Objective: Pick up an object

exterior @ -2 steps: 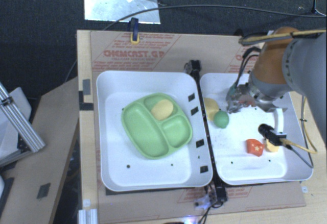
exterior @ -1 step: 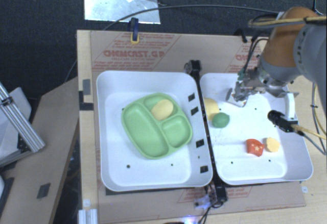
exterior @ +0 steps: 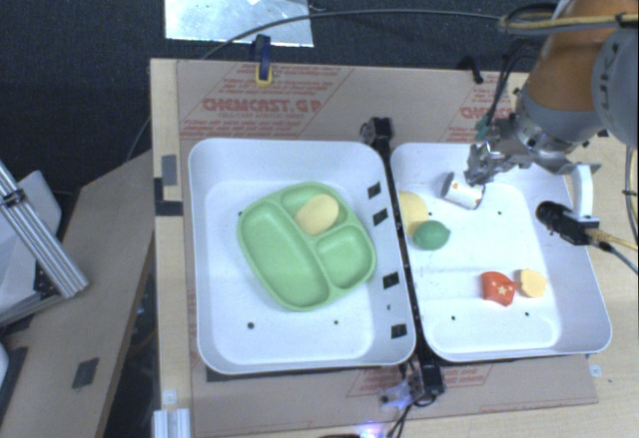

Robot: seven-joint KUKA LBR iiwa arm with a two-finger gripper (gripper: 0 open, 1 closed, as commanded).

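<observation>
My gripper [exterior: 480,171] hangs over the back of the right bin [exterior: 574,326], reaching in from the right. Just below and left of its tip lies a small white cylinder with a dark end [exterior: 461,194]; whether the gripper touches it I cannot tell. Also in this bin are a pale yellow piece [exterior: 408,206] against the left wall, a green round piece [exterior: 431,234] next to it, and a red piece [exterior: 497,287] beside a small orange-yellow piece [exterior: 532,282] toward the front right.
The left bin [exterior: 220,326] holds a green divided plate [exterior: 290,271] with a yellow item [exterior: 318,214] in its rear compartment. A black-clipped divider [exterior: 394,226] runs between the bins. Brown cardboard [exterior: 300,102] lies under both.
</observation>
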